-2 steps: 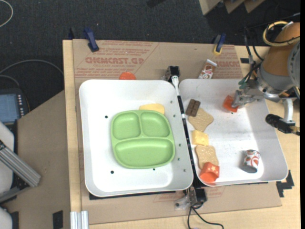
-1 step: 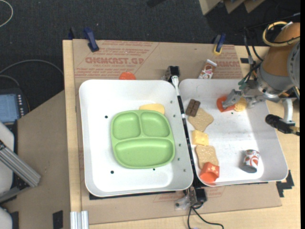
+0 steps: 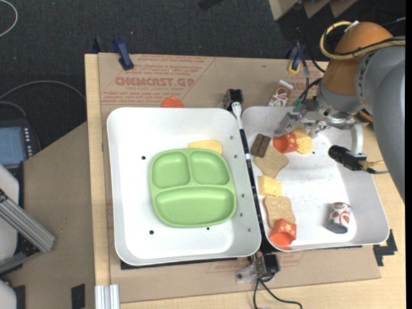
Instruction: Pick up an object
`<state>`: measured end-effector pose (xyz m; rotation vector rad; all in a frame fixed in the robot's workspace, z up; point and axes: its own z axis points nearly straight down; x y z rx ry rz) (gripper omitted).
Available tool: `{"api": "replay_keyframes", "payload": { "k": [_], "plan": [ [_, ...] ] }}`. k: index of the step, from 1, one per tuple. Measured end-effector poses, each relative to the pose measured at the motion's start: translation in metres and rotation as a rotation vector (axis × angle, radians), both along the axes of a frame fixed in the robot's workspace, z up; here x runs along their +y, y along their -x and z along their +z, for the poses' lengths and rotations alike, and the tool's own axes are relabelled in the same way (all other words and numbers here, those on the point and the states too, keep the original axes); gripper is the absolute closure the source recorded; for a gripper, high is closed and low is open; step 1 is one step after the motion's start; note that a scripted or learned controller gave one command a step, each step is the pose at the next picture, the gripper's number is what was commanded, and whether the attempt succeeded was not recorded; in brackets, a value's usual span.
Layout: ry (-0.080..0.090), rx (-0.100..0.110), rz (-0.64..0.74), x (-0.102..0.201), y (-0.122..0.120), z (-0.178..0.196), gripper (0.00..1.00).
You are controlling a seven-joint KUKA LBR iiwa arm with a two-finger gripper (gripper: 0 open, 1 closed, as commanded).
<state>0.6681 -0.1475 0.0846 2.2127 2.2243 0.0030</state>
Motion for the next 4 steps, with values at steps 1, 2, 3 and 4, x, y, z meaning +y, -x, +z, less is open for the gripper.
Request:
{"api": "replay_keyframes", "payload": {
  "k": [1, 2, 3, 4],
  "plan": [
    [0.007, -0.018, -0.002, -0.005, -0.004, 0.020, 1.00],
    [-0.003, 0.011, -0.007, 0.007, 0.060, 0.049, 1.00],
    [-0.003, 0.006, -0.006, 0.006, 0.058, 0.048, 0.00],
    [-0.002, 0.008, -0.007, -0.034, 0.080, -0.001, 0.00]
  ]
}}
